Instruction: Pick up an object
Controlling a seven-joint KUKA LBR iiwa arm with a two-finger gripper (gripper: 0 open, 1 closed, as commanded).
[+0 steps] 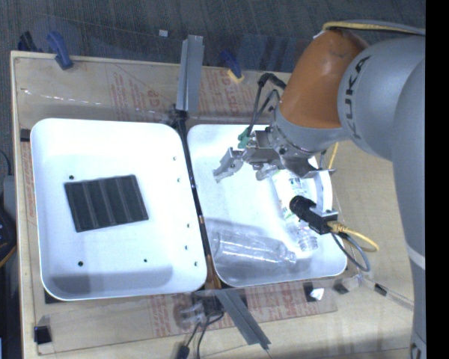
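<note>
Below end effector (243,164), clear bottle (251,248) lies, well apart.

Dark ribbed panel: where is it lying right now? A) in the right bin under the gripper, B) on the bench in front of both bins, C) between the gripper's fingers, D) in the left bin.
D: the dark ribbed panel lies flat on the floor of the left bin, well clear of the gripper, which hangs over the right bin.

You see two glossy white plastic bins (105,137), a clear, shiny plastic bottle (251,247), a matt dark ribbed pad (105,202), and the desk (30,88) of pale bare wood.
</note>
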